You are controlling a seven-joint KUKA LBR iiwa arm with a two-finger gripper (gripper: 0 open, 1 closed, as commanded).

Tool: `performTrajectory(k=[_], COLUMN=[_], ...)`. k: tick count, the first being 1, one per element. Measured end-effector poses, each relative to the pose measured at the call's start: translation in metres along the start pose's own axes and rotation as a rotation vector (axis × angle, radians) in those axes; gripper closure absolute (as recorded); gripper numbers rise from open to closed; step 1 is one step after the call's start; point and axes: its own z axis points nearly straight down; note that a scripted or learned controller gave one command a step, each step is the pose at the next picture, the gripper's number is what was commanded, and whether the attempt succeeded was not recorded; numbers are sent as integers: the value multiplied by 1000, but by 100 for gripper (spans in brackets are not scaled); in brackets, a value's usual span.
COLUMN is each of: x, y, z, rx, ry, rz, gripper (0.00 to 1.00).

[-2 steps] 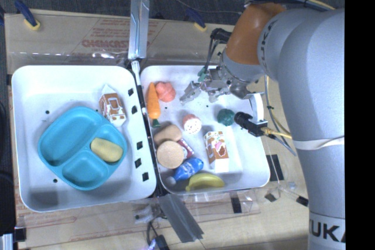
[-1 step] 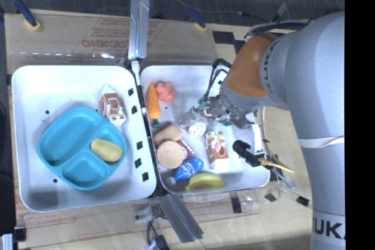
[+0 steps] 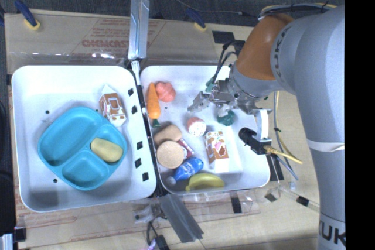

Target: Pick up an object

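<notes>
The grey arm (image 3: 304,67) with its orange band (image 3: 261,47) reaches from the right over the right bin (image 3: 258,170). Its gripper (image 3: 214,99) hangs low above the upper middle of this bin. The two fingers (image 3: 196,103) stand apart with nothing between them, so the gripper is released and holds nothing.

Just below the gripper, at about 7 o'clock from it, lies a small round red and white object (image 3: 196,126). A small teal object (image 3: 226,119) lies at about 4 o'clock from the gripper, close to the wrist. At 9 o'clock from the gripper are a pink lumpy toy (image 3: 165,91) and, touching it, an orange carrot (image 3: 153,101) that lies along the divider between the bins.

Lower in the right bin there is a small milk carton (image 3: 217,149) lying flat. To its 9 o'clock are a brown bun (image 3: 168,133) and a round tan disc (image 3: 171,155), touching each other. Under them, at the 6 o'clock edge of the bin, are a blue object (image 3: 187,170) and a yellow-green banana (image 3: 204,181).

In the left bin (image 3: 35,82) a blue divided plate (image 3: 70,143) bears a yellow potato-like object (image 3: 106,150). A second small carton (image 3: 112,108) stands at 1 o'clock from the plate, touching its rim.
</notes>
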Motion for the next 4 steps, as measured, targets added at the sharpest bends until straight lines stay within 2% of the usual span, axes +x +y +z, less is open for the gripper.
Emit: performTrajectory(k=[1, 2, 3, 4], x=[8, -3, -2, 70], y=[10, -15, -14, 1], z=[60, 60, 49, -72], rx=[3, 6, 6, -5], ry=[2, 2, 3, 4], rz=[-129, 124, 120, 225], gripper=[0, 0, 100, 100])
